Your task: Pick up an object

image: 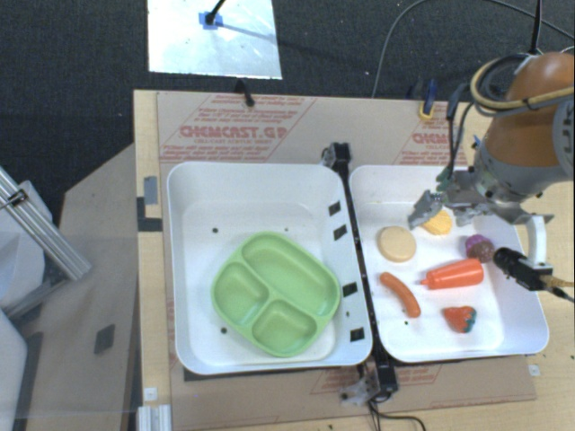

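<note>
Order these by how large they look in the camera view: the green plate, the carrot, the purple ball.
1. green plate, by far the largest
2. carrot
3. purple ball, the smallest

All three lie at a similar depth in the bins, so this ranking seems safe.

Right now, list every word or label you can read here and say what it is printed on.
"CHEMCAST GP", red print, partly blurred: on the brown board under the bins, left of centre.
The same red print again at the board's right end, cut off by the arm; smaller red lines around both are too blurred to read.
</note>
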`<state>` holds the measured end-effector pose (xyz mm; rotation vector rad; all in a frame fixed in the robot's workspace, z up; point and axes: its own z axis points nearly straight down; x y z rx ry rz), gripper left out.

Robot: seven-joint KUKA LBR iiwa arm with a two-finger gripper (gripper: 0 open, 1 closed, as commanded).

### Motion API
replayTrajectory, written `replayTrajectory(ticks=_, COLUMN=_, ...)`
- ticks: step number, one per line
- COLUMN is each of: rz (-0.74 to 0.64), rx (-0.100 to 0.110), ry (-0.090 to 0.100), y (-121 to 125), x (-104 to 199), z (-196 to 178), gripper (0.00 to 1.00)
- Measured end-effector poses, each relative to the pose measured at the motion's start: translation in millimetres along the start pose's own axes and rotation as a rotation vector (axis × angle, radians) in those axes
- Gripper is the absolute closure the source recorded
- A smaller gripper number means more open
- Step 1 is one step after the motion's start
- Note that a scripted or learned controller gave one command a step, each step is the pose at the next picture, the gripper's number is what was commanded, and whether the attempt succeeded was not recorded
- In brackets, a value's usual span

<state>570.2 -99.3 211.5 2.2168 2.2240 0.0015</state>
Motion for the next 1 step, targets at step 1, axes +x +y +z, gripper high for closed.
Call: replayTrajectory(ticks=1, rz=-0.002, rx=-0.003, ry=0.000, y=0.9, x=0.1, z=-11.1, gripper=1.00)
